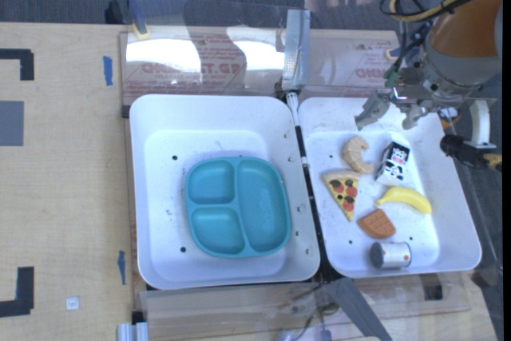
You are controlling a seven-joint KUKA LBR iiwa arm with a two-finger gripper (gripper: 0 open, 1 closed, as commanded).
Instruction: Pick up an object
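Camera view shows the grey two-finger gripper (393,113) open and empty above the right white bin (459,247). It hovers near the pale croissant-shaped toy (357,153), probably to choose it.

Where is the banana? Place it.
The banana lies in the right bin, right of the pizza slice, below the small black-and-white carton.

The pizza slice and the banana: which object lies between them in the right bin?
In the camera view, no object lies between the pizza slice and the banana; that stretch of the right bin is bare white floor.
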